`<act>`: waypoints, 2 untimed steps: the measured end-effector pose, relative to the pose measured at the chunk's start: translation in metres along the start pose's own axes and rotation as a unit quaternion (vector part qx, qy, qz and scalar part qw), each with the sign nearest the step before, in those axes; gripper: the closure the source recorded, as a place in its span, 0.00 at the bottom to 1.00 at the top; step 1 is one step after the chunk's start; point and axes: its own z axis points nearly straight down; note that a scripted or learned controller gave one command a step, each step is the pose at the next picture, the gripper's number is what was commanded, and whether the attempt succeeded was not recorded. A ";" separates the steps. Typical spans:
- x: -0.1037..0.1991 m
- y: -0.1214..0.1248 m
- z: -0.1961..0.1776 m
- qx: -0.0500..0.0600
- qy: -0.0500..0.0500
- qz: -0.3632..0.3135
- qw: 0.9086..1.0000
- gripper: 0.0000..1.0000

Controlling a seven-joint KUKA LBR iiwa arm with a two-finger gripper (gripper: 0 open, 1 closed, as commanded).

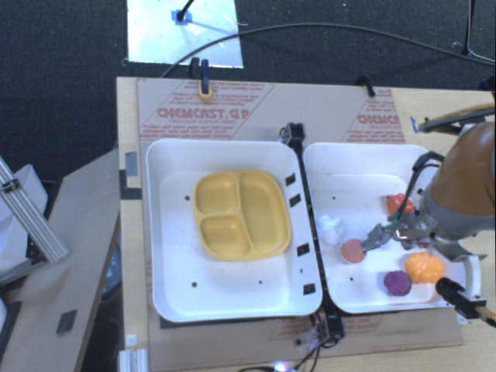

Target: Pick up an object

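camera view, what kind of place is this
Probably a robotics lab bench: two white bins clamped on a board, a robot arm reaching in, toy food such as an orange piece, loose cables.

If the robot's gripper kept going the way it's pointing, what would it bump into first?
Probably the round pink object. The gripper points left and slightly down in the right bin, and that piece lies right at its tip. How high the gripper hangs is hard to judge, so it might pass over.
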 end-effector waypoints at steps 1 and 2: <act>0.007 0.009 0.034 -0.008 0.002 0.000 1.000 0.00; 0.007 0.012 0.032 -0.013 0.000 0.000 1.000 0.00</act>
